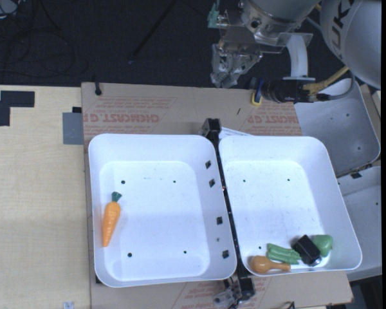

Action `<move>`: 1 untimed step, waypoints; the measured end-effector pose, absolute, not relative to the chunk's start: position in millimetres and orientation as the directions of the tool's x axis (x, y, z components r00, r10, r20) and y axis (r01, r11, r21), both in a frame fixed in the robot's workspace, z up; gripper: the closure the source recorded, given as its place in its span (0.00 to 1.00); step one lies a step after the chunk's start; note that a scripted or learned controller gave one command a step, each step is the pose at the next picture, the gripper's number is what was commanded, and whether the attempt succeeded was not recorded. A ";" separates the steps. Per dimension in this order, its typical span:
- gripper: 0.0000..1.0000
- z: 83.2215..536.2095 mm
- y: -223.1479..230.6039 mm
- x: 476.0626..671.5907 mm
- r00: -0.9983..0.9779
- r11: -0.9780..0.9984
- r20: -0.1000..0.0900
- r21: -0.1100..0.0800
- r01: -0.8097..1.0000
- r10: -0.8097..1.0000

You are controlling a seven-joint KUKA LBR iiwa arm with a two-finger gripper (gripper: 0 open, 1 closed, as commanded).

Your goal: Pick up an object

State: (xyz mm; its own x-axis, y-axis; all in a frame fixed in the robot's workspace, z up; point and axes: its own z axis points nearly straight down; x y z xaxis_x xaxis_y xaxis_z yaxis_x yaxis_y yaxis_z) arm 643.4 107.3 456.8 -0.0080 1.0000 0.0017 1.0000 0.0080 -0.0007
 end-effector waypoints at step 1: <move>1.00 362.9 52.4 643.0 0.005 -0.005 -0.003 -0.011 1.000 1.000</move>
